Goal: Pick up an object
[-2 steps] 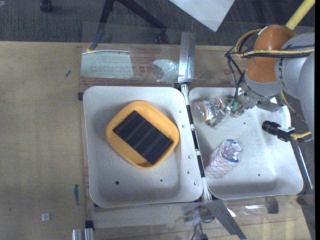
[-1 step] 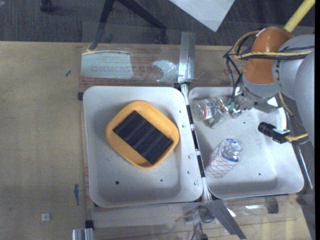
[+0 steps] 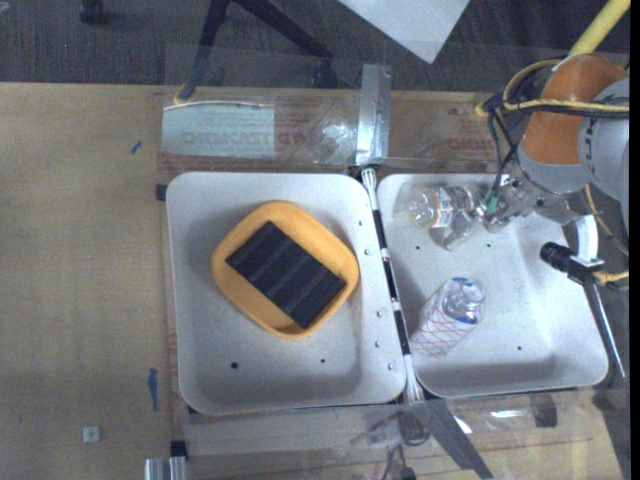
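Nearest the camera, a clear plastic bottle (image 3: pixel 449 316) is seen lying on its side in the right bin (image 3: pixel 560 358), below and slightly left of the pincer (image 3: pixel 478 211). The pincer is lowered at the bin's far edge, against a crumpled clear wrapper (image 3: pixel 432 207); its opening cannot be determined. Well to the pincer's left, a yellow pad with a dark panel (image 3: pixel 285 268) is seen in the left bin (image 3: pixel 200 358).
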`<state>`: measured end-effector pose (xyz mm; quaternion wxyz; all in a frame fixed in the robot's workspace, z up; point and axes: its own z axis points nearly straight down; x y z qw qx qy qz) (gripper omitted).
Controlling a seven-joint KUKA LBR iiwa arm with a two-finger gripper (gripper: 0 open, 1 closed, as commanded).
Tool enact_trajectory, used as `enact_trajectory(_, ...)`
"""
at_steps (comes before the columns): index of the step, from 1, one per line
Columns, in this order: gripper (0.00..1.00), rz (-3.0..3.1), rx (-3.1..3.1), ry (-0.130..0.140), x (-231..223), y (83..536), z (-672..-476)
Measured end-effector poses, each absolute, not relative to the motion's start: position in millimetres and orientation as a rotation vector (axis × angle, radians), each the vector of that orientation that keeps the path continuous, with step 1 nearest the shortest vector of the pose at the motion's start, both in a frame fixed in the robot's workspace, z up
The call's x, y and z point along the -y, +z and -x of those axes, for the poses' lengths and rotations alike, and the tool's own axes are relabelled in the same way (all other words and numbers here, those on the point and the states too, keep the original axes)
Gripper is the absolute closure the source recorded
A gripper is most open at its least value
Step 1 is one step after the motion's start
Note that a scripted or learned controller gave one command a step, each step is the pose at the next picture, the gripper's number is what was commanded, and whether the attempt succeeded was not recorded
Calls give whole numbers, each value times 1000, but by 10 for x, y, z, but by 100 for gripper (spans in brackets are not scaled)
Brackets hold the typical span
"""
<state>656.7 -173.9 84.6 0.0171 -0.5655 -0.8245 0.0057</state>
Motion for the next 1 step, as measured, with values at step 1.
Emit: enact_trajectory(1,0,1891,2496,12,1297,1539,-6644)
